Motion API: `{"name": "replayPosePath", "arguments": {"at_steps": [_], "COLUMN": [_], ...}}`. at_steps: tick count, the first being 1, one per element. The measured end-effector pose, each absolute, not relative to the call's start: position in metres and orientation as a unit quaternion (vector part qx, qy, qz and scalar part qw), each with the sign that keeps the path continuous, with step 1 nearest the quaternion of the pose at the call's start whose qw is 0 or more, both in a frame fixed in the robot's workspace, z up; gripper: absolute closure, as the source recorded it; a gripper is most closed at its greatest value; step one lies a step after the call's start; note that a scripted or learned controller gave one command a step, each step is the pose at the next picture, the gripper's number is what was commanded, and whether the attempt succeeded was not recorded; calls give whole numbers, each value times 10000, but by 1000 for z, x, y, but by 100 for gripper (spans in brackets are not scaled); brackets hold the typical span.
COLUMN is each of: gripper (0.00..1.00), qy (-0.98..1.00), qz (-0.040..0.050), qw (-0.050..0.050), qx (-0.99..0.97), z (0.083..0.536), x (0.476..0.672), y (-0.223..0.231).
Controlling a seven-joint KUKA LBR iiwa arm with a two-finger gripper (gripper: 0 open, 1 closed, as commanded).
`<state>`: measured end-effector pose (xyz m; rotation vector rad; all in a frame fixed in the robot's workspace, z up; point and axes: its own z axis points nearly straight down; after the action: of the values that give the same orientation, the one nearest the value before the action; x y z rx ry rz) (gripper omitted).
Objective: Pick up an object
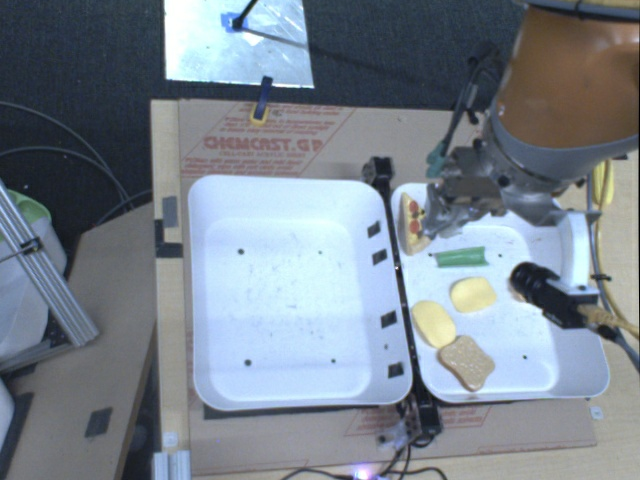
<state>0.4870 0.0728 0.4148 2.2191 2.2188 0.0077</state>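
Note:
The right bin holds several toy foods. A pizza slice lies against its left wall near the back. To the right of it lies a green bean-like piece, with a yellow block nearer the front. A pale yellow oval and a brown toast-like piece lie at the front left. My gripper hangs over the bin's back left part, right beside the pizza slice and just above the green piece. Nothing visibly sits in it.
The left bin stands beside the right one, with a black-clipped divider between them. Both rest on cardboard. A shiny metal sheet lies beyond the bench. The arm's wide orange and grey body overhangs the right bin's back.

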Motion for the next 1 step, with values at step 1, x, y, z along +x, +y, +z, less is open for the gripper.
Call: {"name": "replayPosePath", "arguments": {"at_steps": [1], "gripper": [0], "qy": [7080], "qz": [14], "qw": [9], "qx": [7062], "z": [413], "x": [487], "y": [74]}}
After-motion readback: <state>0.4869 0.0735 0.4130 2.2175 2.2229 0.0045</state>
